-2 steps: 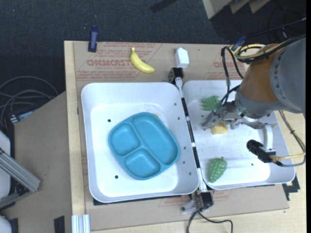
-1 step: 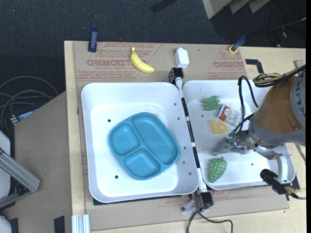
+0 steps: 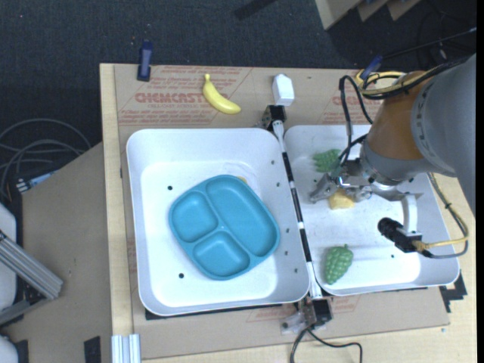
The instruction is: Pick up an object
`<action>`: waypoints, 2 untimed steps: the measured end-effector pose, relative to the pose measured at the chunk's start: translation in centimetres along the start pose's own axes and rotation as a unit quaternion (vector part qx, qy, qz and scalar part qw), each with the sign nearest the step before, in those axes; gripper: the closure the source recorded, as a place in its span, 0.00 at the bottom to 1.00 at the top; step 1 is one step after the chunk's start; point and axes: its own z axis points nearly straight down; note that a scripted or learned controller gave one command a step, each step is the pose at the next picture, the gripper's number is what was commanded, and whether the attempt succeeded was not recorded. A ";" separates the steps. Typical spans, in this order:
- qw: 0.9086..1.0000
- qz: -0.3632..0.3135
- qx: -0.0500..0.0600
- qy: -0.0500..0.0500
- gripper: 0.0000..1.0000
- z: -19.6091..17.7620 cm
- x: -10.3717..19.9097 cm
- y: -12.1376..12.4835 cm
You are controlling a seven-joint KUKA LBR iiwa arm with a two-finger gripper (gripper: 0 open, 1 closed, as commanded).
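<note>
Nearest the viewer, a green bunch of grapes (image 3: 338, 263), knobbly and oval, lies near the front left corner of the right bin (image 3: 393, 277). In the left bin (image 3: 151, 225) rests a blue divided plate (image 3: 221, 225) with three compartments, tilted diagonally. Farther back in the right bin, the end effector (image 3: 333, 190) points down and leftward, just beside the wall between the bins; whether it is parted or closed cannot be told. A small pale yellow object (image 3: 342, 200) sits directly beneath its tip, apparently touching it, though a grasp cannot be confirmed. A leafy green item (image 3: 327, 159) lies just behind. The grey arm (image 3: 446, 119) with its orange band (image 3: 393, 131) enters from the right. On the desk (image 3: 181, 97) behind the bins lie a yellow banana (image 3: 218, 97) and a white block (image 3: 283, 88).
</note>
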 end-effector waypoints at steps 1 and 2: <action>1.000 -0.001 -0.005 -0.002 1.00 -1.4 -0.1 0.3; 1.000 -0.001 -0.001 -0.001 0.00 -1.1 -0.1 0.1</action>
